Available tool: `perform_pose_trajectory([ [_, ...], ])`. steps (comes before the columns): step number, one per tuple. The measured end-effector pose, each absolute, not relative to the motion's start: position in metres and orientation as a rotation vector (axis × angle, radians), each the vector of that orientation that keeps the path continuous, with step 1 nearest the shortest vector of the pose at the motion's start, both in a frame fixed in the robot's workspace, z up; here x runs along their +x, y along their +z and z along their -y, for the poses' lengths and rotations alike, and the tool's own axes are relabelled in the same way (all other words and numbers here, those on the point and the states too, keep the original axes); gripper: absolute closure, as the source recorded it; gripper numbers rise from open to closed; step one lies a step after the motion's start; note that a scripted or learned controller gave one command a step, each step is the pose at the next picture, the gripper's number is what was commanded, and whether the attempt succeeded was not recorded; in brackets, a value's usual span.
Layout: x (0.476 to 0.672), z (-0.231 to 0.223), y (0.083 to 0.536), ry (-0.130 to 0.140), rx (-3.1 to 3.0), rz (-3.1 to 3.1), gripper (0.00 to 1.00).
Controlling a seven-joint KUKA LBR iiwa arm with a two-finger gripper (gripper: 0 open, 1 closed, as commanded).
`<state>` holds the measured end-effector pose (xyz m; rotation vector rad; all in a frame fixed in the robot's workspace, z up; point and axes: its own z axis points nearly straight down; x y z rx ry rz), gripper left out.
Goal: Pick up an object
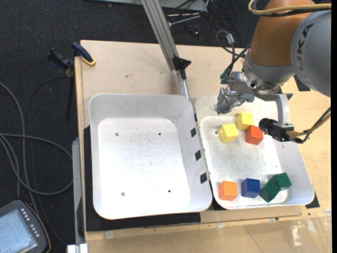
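Observation:
The right bin holds several blocks. Two yellow blocks lie near its far edge, one to the left and one just behind it. A red-orange block sits beside them. Along the near edge lie an orange block, a blue block and two green blocks touching each other. My gripper hangs over the far left corner of the right bin, just behind the yellow blocks. I see nothing held in it.
The left bin stands beside the right one, with black clips along the shared edge. A slanted metal pole rises behind the bins. A blue and yellow clamp lies at the bench's far left corner.

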<state>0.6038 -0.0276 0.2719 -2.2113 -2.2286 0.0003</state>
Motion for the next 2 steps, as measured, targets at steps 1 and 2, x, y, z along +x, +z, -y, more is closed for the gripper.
perform_pose_trajectory([
  [1, 0.589, -0.023, 0.271, -0.001, -2.211, 2.229, 1.00],
  [2, 0.573, -0.082, 0.252, 0.001, -2.209, 2.229, 1.00],
])
